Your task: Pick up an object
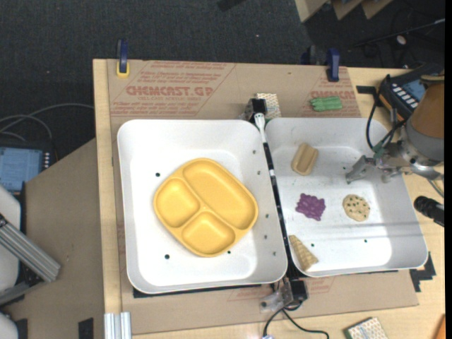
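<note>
Reaching in from the right over the right shallow white bin (pixel 395 256), with the gripper (pixel 367 168) hovering low near that bin's far right part, fingers spread and grasping nothing. Lying closest, just near of the fingertips: a round tan cookie with dark specks (pixel 357 207). Sitting to its left, a knobbly purple cluster like a toy bunch of grapes (pixel 310 205); farther off, toward the far left of the bin, a beige rounded block resembling a bread piece (pixel 304 159); at the near left edge, a tan waffle-textured wedge (pixel 304 251) leaning on the rim. Resting in the left white bin (pixel 134 154), well apart, a yellow plastic three-compartment plate (pixel 205 205).

Judging the cookie the likeliest target. Advisable: shifting the gripper nearward until centred over the cookie, keeping the fingers wide enough to straddle its disc, descending almost to the bin floor since the piece looks flat and thin, then closing across its width. Risk worth minding: fingertips skating over the low top instead of catching the edges, or nudging it toward the bin wall. Lifting straight up, slowly, to confirm the hold.
</note>
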`<action>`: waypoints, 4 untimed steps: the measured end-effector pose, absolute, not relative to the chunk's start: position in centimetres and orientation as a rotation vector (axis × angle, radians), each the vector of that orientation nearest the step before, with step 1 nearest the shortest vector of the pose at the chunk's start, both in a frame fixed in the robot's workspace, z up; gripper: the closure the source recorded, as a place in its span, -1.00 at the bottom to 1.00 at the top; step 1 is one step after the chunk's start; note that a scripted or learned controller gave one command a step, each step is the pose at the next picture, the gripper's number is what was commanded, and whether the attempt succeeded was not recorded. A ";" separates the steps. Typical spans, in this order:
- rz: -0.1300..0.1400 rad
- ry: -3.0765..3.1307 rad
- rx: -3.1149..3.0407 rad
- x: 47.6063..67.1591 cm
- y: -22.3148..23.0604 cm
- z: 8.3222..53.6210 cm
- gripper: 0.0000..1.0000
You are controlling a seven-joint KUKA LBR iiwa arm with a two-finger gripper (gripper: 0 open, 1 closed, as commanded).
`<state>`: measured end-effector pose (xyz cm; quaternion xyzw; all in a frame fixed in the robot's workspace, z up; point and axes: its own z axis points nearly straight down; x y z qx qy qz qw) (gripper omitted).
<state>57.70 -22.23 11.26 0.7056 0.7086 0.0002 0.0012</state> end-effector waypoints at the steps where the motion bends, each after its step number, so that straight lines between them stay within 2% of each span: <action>1: 0.011 2.229 2.206 67.1 -14.3 9.1 -1.00; 2: -0.008 2.224 2.231 55.5 -14.1 8.3 -1.00; 3: 0.007 2.225 2.211 63.1 -9.6 8.5 -1.00; 4: -0.008 2.221 2.231 51.5 -10.6 8.4 -1.00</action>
